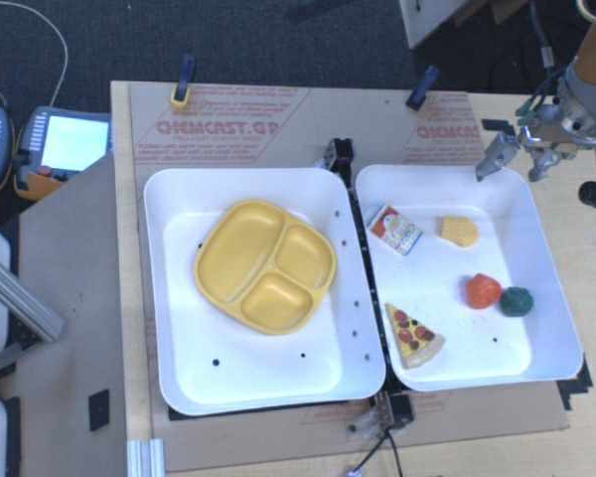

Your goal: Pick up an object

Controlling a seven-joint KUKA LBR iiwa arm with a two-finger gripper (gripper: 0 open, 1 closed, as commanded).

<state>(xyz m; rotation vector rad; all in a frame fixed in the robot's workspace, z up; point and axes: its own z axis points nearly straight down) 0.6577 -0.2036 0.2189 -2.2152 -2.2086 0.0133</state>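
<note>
Nearest the camera, at the front of the right shallow white bin, lies a toy pizza slice with red and dark toppings. Farther back, toward that bin's right side, a round red ball-like toy touches a dark green round toy. Beyond them sit a small yellow lumpy toy and, nearer the divider, a small red-and-white printed carton, tilted. The left shallow white bin holds a yellow plastic plate with three compartments, lying flat near its middle. Both bins rest on the cardboard-covered worktop. At the far right, the grey metal tool hangs over the right bin's back corner, its two fingers spread apart with nothing between them, well apart from every toy.
</note>
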